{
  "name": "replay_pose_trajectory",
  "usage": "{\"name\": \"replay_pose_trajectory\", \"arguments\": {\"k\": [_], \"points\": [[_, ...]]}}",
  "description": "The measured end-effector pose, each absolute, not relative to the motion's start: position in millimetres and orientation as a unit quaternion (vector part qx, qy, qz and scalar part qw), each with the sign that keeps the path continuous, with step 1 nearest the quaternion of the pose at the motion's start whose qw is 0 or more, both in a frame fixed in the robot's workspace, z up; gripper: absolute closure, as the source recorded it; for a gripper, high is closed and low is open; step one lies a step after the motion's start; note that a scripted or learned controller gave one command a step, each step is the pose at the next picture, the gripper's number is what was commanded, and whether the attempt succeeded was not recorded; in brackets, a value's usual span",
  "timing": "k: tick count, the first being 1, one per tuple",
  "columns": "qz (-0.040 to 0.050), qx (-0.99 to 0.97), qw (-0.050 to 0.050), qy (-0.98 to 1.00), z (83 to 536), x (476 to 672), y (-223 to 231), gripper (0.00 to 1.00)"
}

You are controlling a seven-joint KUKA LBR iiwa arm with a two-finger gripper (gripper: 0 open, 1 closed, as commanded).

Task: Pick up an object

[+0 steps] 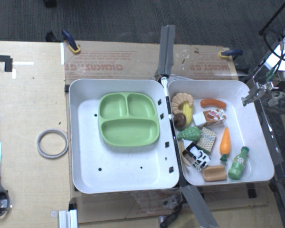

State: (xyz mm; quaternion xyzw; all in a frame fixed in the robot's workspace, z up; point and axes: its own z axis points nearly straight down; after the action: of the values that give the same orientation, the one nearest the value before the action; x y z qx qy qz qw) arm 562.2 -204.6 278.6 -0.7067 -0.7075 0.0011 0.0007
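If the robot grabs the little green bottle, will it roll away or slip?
The green bottle looks round and smooth, so it may slip from a pinch and probably rolls if nudged sideways. It lies tilted against the bin wall beside a brown block, which might stop it. It looks like a plastic toy, so likely light.

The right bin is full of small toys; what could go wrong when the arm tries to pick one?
1. The toys are crowded: the carrot lies close to the cracker, so two could be caught or pushed.
2. The green bottle and bread piece lie near the right bin wall, which may block the end effector.
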Motion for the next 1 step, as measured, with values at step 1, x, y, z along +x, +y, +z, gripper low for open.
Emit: {"name": "replay_pose_trajectory", "arguments": {"k": [1], "points": [[0.0008,-0.683,0.001,-0.731,151.5,525.4,-189.8,0.0]]}}
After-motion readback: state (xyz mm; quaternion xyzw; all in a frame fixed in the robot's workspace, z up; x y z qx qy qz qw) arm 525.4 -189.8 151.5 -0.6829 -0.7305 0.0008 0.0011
